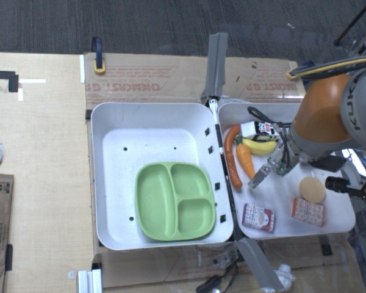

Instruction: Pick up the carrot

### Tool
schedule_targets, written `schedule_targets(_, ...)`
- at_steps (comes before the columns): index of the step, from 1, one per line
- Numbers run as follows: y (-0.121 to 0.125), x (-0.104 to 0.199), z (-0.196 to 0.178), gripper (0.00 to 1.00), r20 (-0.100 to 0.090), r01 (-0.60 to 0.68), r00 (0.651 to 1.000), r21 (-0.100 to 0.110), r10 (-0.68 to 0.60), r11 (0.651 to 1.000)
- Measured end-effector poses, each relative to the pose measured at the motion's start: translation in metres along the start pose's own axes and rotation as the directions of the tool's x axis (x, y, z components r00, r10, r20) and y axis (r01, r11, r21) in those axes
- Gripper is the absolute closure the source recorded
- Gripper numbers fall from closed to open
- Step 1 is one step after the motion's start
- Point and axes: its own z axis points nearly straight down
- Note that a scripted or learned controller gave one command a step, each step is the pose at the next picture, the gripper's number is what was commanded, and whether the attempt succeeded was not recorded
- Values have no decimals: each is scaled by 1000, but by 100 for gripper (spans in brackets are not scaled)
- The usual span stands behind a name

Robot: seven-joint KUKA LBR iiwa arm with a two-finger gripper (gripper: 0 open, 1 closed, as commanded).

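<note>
From the camera above the bench, the carrot (244,158) lies in the right bin (340,223), near its left wall, between a long red sausage (233,156) and a banana (260,144). The arm's jaws (261,175) hang just right of the carrot, slightly parted and holding nothing. The left bin (110,163) holds a green divided plate (175,201).

Just left of the gripper (262,177), the carrot (244,159) looks smooth, matt plastic. Farther left, the green divided plate (175,201) shows soft sheen; white bins (104,163) look glossy plastic.
</note>
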Motion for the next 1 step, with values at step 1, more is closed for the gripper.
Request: schedule_targets(1,-1,-1,-6,100,-3,-4,1000,2,4,1000)
